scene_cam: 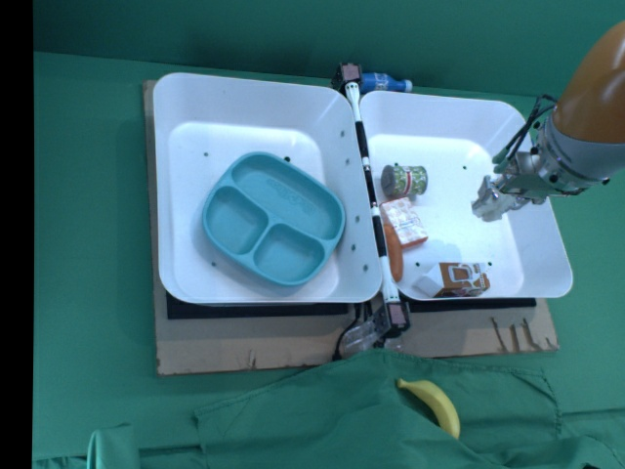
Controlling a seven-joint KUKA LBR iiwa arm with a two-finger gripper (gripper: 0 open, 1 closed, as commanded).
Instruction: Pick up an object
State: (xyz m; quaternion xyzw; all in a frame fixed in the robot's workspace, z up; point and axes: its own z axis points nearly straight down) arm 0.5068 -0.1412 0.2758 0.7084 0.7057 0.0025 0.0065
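Observation:
My gripper (pixel 485 206) hangs over the right side of the right bin (pixel 532 262), pointing left, with nothing between its fingers as far as I can see. Left of it in that bin lie a small green can (pixel 404 180), a red-and-white packet (pixel 403 225), an orange carrot-like piece (pixel 395 255) against the divider, and a small orange-and-white carton (pixel 453 279) near the front wall. The gripper is well apart from all of them, roughly level with the can.
The left bin (pixel 186 115) holds a teal divided plate (pixel 272 219). A blue bottle (pixel 381 83) lies behind the bins. A yellow banana (pixel 433 404) rests on green cloth in front of the bench.

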